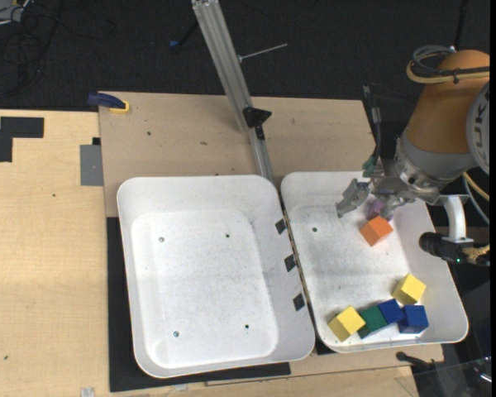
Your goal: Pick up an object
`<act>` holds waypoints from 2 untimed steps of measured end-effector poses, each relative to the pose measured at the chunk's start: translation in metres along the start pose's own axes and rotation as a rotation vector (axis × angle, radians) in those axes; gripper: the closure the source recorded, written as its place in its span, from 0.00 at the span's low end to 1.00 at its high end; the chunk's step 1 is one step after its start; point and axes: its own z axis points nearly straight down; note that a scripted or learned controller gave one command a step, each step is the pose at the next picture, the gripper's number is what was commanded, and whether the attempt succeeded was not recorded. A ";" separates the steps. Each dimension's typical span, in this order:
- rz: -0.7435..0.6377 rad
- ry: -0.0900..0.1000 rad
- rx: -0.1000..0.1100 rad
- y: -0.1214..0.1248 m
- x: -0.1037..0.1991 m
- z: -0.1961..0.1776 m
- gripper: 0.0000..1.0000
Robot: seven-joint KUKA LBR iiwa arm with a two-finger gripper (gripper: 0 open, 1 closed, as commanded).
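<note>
the end effector (pixel 370 201) hangs over the right bin (pixel 331 259), fingers spread and holding nothing. an orange block (pixel 377 230) lies just beside them. more blocks (pixel 380 313) cluster at the bin's near edge.

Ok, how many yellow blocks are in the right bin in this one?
2. One yellow block lies near the front edge of the right bin, left of the green block. The other yellow block sits behind the blue blocks. More could hide beneath the gripper.

slanted aluminium rail (pixel 230 73) behind the bins; blue-yellow clamp (pixel 109 102) at bench corner.
</note>
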 end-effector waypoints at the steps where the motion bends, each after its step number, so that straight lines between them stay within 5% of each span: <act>1: 0.001 0.000 0.000 0.003 0.005 0.045 0.00; 2: 0.002 0.001 0.001 0.000 0.009 0.090 0.00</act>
